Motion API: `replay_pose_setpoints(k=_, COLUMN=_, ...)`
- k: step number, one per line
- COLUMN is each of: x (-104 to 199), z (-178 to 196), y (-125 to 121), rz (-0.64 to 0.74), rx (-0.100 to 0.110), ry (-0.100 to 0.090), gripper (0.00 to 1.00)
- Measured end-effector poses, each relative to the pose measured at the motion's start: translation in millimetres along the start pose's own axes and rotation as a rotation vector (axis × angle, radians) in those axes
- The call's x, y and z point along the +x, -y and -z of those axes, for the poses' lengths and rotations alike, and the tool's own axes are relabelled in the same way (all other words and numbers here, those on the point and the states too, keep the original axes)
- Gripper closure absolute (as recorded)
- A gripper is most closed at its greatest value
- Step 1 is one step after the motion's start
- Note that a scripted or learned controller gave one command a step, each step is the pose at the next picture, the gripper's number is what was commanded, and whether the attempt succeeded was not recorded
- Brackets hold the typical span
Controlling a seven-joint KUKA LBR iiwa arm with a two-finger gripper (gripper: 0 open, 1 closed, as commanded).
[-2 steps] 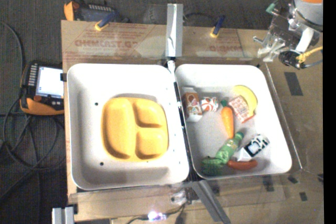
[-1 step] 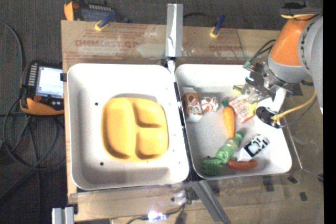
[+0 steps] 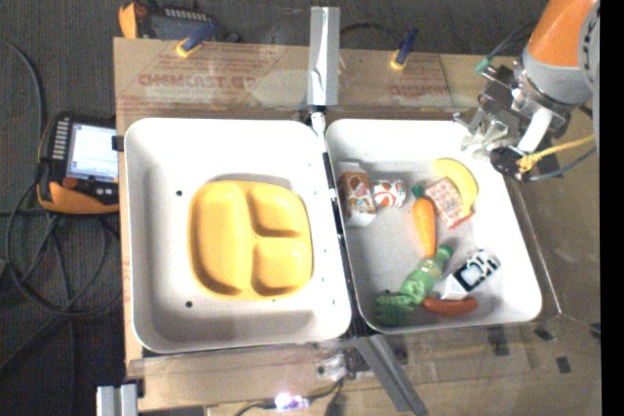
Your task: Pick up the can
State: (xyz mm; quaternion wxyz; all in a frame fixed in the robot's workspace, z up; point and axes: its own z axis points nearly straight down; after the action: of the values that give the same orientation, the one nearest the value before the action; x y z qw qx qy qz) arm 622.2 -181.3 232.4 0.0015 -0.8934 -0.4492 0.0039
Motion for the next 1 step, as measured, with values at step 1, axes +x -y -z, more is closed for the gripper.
replay_pose_setpoints(k=1, x=-57.7, z=-24.9, y=38.5, rz=0.007, rx=0.002, ry=0.0, gripper=1.0)
